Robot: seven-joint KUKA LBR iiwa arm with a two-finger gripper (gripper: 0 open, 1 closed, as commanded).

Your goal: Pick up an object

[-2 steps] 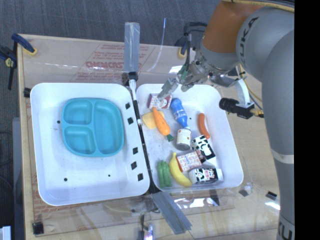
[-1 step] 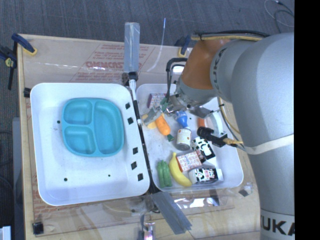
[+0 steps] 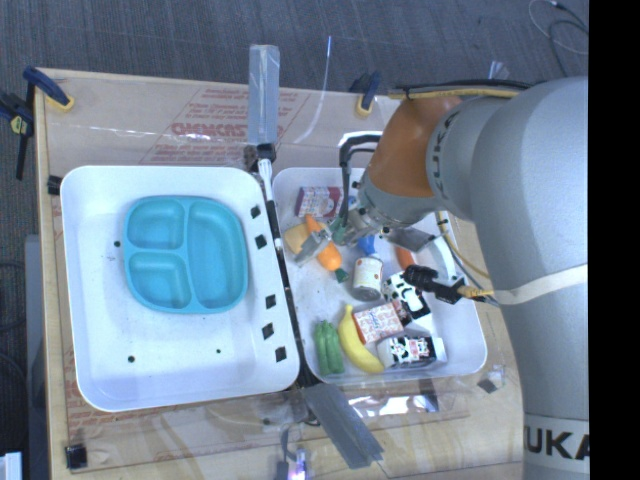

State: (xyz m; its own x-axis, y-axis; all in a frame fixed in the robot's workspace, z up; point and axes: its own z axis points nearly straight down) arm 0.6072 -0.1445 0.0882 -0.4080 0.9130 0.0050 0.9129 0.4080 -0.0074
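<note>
The gripper point(image 3: 348, 230) sits low in the right bin point(image 3: 470, 353) among small toy foods; its state cannot be told. The banana point(image 3: 355, 346), near the bin's front wall, looks light, rigid and smooth, best pinched across its middle.

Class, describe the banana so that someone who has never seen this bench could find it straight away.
Look in the right-hand white bin, the crowded one, and go to its front edge. The banana lies there between a green vegetable and a red-and-white packet. It is the only yellow, curved thing in that bin.
</note>
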